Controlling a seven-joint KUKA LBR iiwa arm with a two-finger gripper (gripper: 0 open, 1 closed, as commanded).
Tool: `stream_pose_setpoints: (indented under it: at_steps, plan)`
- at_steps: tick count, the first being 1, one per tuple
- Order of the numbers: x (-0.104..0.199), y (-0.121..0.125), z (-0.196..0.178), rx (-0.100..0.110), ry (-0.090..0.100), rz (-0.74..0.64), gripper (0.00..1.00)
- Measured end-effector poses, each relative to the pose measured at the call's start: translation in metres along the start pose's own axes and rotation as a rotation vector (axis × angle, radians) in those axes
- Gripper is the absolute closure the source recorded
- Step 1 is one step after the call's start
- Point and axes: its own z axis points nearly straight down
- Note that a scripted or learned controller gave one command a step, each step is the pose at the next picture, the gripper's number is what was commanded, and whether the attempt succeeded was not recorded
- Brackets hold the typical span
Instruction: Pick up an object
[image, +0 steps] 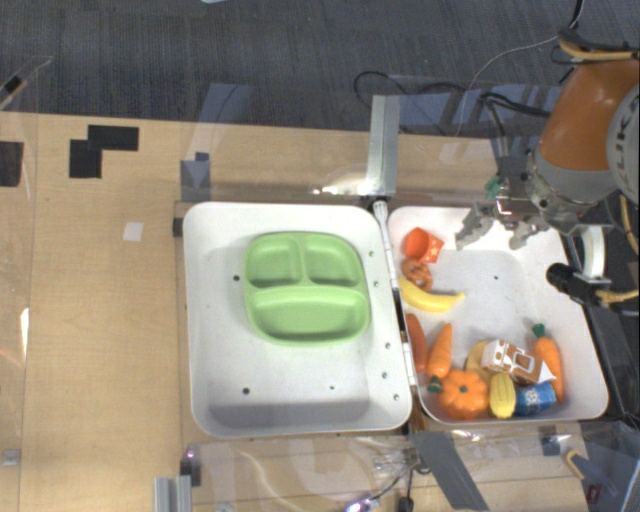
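Fingers (498, 233) spread open and holding nothing, hovering over right bin (590, 330) near its back edge, toy banana (432, 297), carrots and pumpkin (463, 392) below, green divided plate (304, 287) in left bin (215, 330)

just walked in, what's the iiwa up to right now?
It's set to pick an object and hasn't got one yet. The claw is open with nothing between its fingers, at the far edge of the right bin. The toy food lies along that bin's left and near sides: a banana, carrots, a pumpkin, a small carton. The left bin holds a green divided tray.
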Motion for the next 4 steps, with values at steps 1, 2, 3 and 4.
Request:
stream_pose_setpoints:
  at_steps: [1,2,3,4]
  plan:
    - [0.068,-0.016,-0.096,-0.003,-0.001,-0.266,0.00]
    - [0.041,-0.074,0.023,0.001,0.000,-0.276,0.00]
    - [-0.003,-0.083,0.125,-0.010,-0.004,-0.474,0.00]
    - [-0.001,-0.081,0.113,-0.016,-0.003,-0.474,1.00]
